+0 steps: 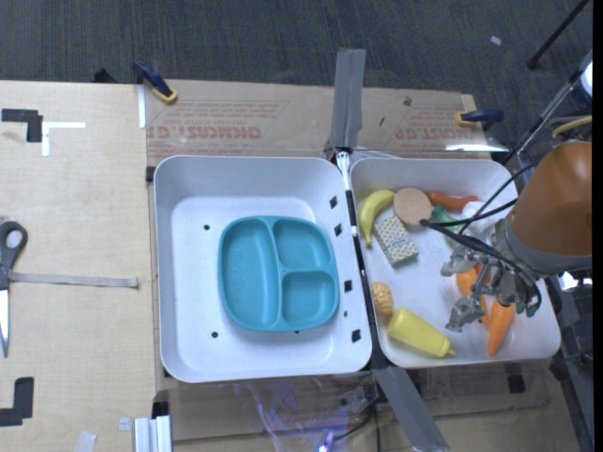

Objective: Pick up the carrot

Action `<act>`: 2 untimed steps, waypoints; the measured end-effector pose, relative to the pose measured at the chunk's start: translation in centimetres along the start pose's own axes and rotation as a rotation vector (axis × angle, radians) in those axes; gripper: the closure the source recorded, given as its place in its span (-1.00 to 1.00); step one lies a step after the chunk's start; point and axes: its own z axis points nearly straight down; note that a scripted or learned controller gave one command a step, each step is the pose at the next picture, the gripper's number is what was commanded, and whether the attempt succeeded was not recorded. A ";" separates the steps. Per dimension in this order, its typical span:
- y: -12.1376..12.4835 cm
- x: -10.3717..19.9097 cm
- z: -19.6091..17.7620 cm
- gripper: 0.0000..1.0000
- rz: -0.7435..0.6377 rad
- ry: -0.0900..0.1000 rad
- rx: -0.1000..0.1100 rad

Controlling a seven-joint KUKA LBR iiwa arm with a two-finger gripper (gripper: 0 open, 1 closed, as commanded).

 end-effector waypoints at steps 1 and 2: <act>0.0 -0.3 -1.0 1.00 -0.002 -0.007 0.001; 5.1 0.5 -5.0 1.00 0.186 0.021 -0.001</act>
